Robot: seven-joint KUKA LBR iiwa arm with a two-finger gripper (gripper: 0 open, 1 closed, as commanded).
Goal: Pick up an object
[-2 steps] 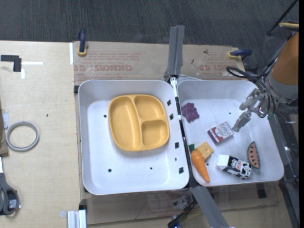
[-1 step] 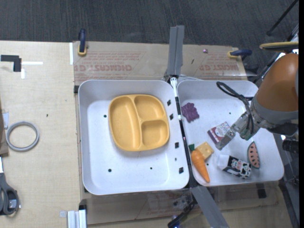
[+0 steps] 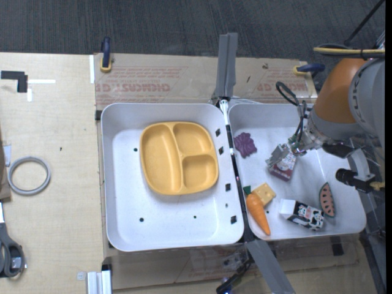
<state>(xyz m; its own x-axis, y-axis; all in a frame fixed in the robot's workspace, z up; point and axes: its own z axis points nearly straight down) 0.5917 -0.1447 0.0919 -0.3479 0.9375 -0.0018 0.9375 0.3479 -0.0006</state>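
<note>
The arm [image 3: 352, 97] reaches into the right bin [image 3: 343, 225], and its pincer [image 3: 293, 149] sits at the upper edge of a small dark red and grey packet [image 3: 282, 163]; whether the pincer is clenched or released cannot be told from this angle, nor whether it grips the packet. The packet lies near the middle of that bin. Left of the packet, close to the divider, is a purple grape bunch [image 3: 245, 144]. Below the packet lie a yellow cheese wedge [image 3: 264, 193] and, touching it, an orange carrot [image 3: 258, 214]. Right of the carrot rests a black-and-white cow toy [image 3: 304, 213], with a watermelon slice [image 3: 327, 200] just beside it. The left bin [image 3: 122, 225] holds a yellow divided plate [image 3: 179, 157]. Far left of that bin, a grey tape ring [image 3: 27, 175] lies on the bench [image 3: 49, 121].
</note>
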